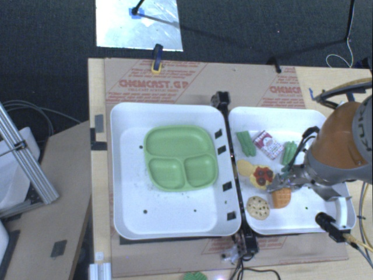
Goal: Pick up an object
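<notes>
The right bin point(303, 118) holds several small toy foods: a green piece point(245, 143), a red-and-white packet point(267, 144), another green piece point(289, 152), a yellow piece point(246, 168), a red berry-like item point(263, 175), an orange piece point(281, 198) and a round cookie point(257, 207). My gripper point(281, 184) reaches in from the right and sits low over the orange piece, just right of the red item. The arm's grey wrist and orange band hide the bin's right side.
The left bin point(125, 156) carries a green three-compartment plate point(178, 156). A black divider with clips point(228, 156) runs between the bins. Cables lie along the bench's right edge, and a metal frame stands at far left.
</notes>
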